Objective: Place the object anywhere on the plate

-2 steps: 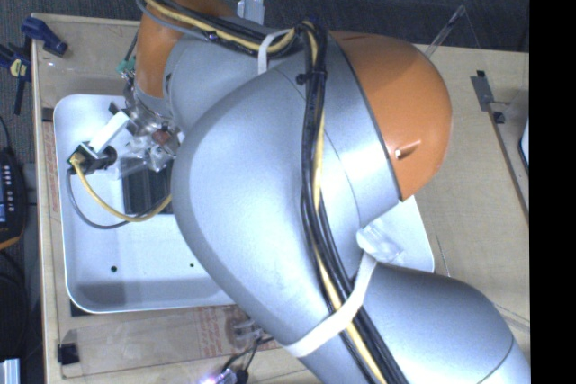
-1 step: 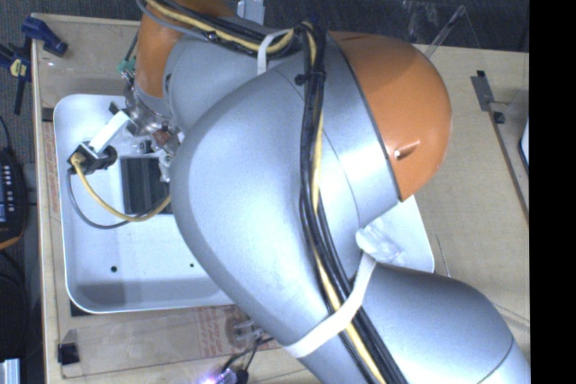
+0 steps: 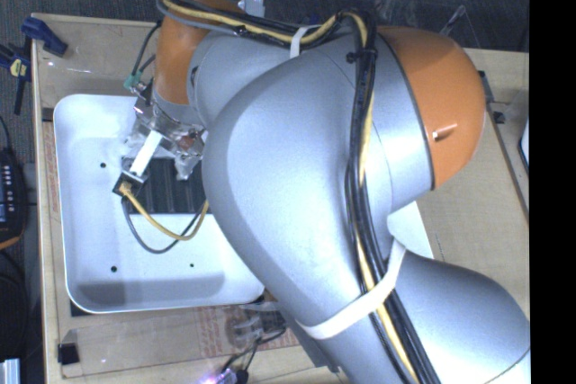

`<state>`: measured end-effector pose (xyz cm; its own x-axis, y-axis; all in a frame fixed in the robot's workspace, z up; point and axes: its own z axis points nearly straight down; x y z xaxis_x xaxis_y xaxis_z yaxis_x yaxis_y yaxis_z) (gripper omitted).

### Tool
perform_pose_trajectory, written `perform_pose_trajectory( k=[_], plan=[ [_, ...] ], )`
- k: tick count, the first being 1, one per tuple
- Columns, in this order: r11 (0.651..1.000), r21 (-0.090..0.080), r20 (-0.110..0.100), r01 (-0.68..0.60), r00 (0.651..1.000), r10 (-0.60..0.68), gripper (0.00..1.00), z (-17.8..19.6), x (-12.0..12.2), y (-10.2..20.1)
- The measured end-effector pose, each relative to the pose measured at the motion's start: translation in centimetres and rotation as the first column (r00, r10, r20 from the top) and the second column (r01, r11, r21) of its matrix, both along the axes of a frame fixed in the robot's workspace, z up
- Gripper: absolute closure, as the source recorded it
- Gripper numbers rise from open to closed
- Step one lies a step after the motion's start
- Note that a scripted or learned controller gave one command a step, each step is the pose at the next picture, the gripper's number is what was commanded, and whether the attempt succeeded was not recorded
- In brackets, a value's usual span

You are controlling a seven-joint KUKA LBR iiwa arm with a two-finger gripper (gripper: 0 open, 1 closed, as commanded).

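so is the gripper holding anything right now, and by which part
It cannot be told. The gripper hangs low over the left bin, and the arm hides its fingertips and whatever lies under them.

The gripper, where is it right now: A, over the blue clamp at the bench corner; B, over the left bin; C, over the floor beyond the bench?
B: the gripper hangs above the left bin, near its upper right part, with a yellow cable looping below it over the bin floor.
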<state>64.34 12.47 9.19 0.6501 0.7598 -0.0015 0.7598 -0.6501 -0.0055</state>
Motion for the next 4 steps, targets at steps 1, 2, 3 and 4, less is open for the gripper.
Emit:
perform_pose_trajectory(
  k=[1, 2, 3, 4],
  plan=[
    [1.0, -0.001, -0.005, -0.008, 1.0, 0.008, 1.0, 0.9, -0.1, 0.1],
    [0.992, -0.002, 0.001, 0.124, 0.992, -0.124, 1.0, -0.1, 1.0, -1.1],
    [0.992, 0.0, 0.003, 0.123, 0.992, -0.123, 0.0, 0.0, 1.0, -1.0],
    [0.993, 0.001, -0.001, 0.115, 0.993, -0.115, 1.0, 1.0, 0.9, -0.8]
  ],
)
